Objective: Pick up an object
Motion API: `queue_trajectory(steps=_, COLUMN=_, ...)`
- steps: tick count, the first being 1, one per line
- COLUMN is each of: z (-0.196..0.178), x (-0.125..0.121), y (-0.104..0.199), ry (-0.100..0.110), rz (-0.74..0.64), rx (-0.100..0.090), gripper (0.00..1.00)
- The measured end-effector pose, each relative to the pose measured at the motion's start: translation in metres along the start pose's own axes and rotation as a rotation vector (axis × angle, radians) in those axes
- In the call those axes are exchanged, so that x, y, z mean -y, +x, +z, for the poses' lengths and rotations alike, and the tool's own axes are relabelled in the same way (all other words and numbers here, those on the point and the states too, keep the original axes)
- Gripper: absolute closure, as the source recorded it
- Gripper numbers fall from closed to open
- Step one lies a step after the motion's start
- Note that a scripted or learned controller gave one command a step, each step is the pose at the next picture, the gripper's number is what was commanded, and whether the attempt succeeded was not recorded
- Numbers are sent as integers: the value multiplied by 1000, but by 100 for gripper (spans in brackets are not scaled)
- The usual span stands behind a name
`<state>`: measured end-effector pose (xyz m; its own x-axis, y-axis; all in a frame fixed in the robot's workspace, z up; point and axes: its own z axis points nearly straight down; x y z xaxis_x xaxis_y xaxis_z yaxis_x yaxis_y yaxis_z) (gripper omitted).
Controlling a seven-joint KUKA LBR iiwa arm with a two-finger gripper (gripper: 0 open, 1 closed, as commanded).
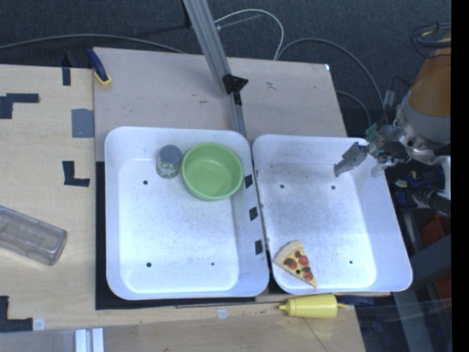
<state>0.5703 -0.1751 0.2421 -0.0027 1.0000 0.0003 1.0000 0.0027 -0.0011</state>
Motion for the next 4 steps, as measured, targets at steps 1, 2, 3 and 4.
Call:
queue_trajectory(steps=1, z=0, x=0, y=0, ry=0, rz=0, rx=0, gripper=0)
queue_trajectory(steps=2, z=64, x=4, y=3, ry=7, rz=1, rx=-1, gripper=0)
queue_trajectory(steps=3, z=123, x=11, y=-4, ry=7, rz=2, rx=-1, gripper=0)
queue_trajectory(steps=4, z=153, x=11, y=-4, ry=-1, rz=1, rx=2, gripper=0)
